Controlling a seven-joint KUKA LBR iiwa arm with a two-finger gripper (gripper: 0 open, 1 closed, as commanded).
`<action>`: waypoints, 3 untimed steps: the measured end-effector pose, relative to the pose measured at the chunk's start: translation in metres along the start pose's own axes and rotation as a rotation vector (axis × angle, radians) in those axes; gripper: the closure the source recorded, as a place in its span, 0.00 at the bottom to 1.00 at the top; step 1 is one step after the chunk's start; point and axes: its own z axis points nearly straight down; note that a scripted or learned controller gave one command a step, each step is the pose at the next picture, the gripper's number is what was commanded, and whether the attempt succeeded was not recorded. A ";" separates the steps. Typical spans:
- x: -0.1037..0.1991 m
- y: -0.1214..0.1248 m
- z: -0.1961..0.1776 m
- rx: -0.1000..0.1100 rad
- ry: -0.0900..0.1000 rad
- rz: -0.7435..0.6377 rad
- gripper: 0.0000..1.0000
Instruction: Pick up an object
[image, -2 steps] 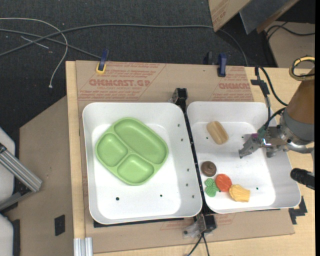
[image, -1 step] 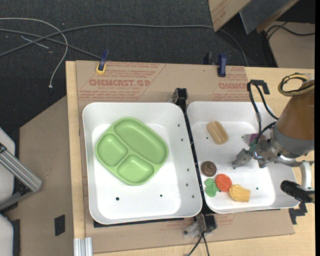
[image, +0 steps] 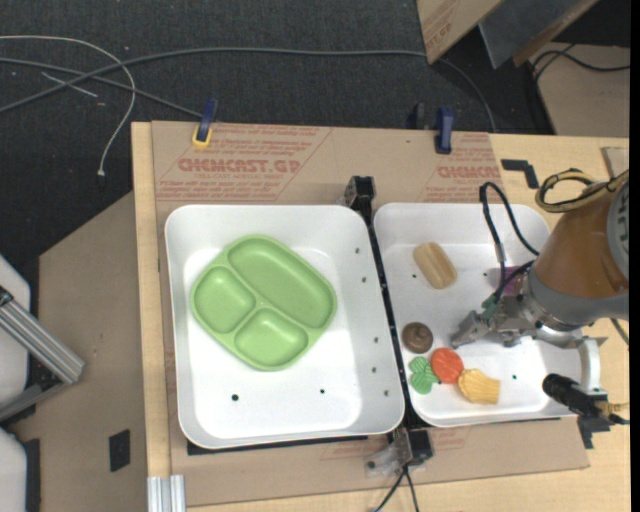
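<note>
The arm (image: 585, 255) reaches in low over the right bin (image: 455, 225). Its pincer (image: 470, 332) hangs just above an orange toy (image: 447, 364); I cannot tell its state.

To the left of my pincer (image: 468, 330), well apart from it, the left white bin (image: 200, 400) holds a green divided tray (image: 263, 300) with three compartments. Behind my pincer, at the far edge of the bench (image: 330, 160), one yellow-and-blue clamp (image: 206, 122) and one blue clamp (image: 444, 129) grip the cardboard sheet. Further behind and to the left, thin white cables (image: 90, 80) lie on the dark floor (image: 300, 50). A cardboard box (image: 455, 25) stands on the floor behind me.
</note>
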 end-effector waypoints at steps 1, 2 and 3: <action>0.000 0.001 -0.013 -0.005 -0.001 0.001 1.00; -0.003 0.002 -0.055 -0.007 -0.003 -0.001 1.00; -0.008 0.010 -0.102 -0.010 -0.005 -0.001 1.00</action>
